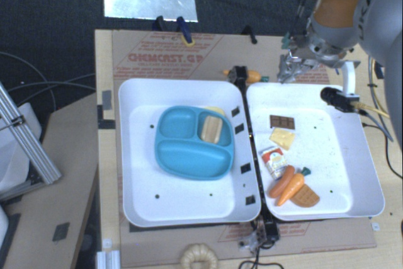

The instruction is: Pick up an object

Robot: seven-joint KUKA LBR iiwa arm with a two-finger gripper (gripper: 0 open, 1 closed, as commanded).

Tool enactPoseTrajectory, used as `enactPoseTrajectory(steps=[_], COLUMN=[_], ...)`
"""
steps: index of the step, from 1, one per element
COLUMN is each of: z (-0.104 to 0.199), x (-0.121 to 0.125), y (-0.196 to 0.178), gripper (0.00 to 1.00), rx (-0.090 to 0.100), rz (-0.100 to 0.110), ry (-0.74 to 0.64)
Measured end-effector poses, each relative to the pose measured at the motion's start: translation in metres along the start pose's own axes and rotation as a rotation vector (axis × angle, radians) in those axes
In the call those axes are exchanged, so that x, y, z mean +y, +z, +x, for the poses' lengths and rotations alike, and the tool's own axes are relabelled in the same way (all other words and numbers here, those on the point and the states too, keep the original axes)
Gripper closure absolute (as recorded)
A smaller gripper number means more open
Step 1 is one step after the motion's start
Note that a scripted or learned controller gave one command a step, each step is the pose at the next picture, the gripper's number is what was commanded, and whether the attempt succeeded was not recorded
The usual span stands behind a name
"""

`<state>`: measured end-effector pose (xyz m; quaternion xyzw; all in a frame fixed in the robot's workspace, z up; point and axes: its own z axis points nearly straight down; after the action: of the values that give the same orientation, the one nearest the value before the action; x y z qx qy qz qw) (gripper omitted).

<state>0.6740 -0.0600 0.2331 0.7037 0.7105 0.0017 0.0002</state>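
Where the grey arm with its orange band enters at the upper right of the frame, its metal hand (291, 66) hangs above the far rim of the right shallow white plastic bin (352, 154); whether it is open or closed cannot be told, and nothing shows in its grip. Contents of that bin, lower left part: a brown ridged chocolate bar (282, 122), a pale yellow cheese wedge (282, 138), a small red-and-white printed packet (274, 161), two smooth orange carrots (286, 184) lying side by side, and a flat tan cracker (306, 198) touching them. The left white bin (138, 198) holds a glossy blue compartment plate (189, 154) with a beige bread piece (211, 130) in its upper right compartment. Both bins rest on a printed cardboard sheet (170, 53) over the tabletop.
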Motion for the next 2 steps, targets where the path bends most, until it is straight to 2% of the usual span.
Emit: enactPoseTrajectory(steps=[1,2], z=[0.047,0.098], x=[-0.015,-0.047], y=[-0.007,0.004], gripper=[1.0,1.0], rx=[0.0,0.0], rz=[0.0,0.004], ry=[0.001,0.001])
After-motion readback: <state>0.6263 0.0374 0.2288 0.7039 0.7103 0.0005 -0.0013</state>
